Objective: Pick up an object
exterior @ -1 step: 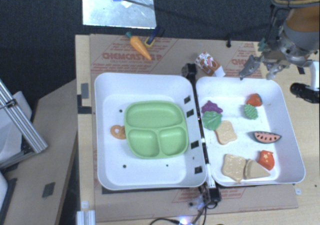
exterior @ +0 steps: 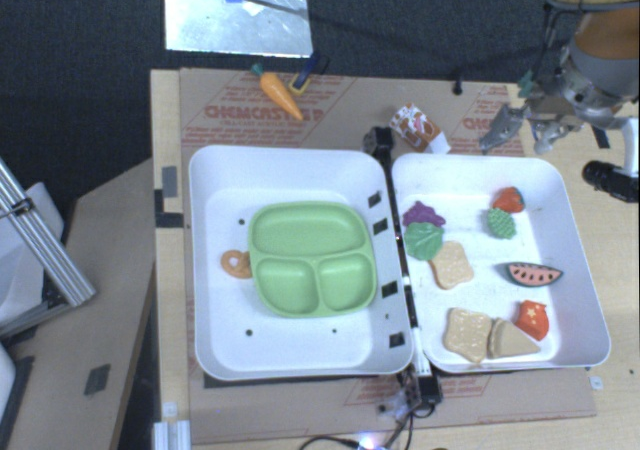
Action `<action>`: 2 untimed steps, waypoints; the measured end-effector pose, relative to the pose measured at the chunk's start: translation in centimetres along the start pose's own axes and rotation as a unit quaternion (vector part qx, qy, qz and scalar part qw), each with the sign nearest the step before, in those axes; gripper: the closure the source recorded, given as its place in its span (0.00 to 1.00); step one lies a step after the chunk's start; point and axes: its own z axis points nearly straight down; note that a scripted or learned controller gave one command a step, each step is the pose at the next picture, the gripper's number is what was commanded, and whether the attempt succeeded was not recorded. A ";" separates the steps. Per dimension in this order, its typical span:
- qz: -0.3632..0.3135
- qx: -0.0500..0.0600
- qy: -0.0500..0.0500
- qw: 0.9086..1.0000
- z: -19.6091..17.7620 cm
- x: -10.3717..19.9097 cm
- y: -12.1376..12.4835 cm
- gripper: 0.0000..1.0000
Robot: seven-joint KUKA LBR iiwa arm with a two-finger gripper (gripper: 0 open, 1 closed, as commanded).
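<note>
Gripper (exterior: pixel 520 128) hangs above the bench just beyond the far edge of the right bin (exterior: pixel 575 228); its two fingers stand apart with nothing between them. Right bin contents: toy tomato (exterior: pixel 508 199), green leafy piece (exterior: pixel 501 224), watermelon slice (exterior: pixel 533 274), red piece (exterior: pixel 532 318), two bread slices (exterior: pixel 452 264) (exterior: pixel 467 333), a tan wedge (exterior: pixel 510 339), lettuce (exterior: pixel 423 239), purple grapes (exterior: pixel 423 213). Left bin (exterior: pixel 215 238) holds a green divided plate (exterior: pixel 310 258) and a small pretzel (exterior: pixel 236 264) beside it. On the bench behind the bins: carrot (exterior: pixel 280 94) and a small printed packet (exterior: pixel 415 125)
</note>
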 end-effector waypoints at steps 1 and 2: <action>0.001 0.001 0.000 1.000 4.8 0.8 -0.6 0.00; 0.000 0.001 0.000 1.000 9.1 0.8 -0.1 0.00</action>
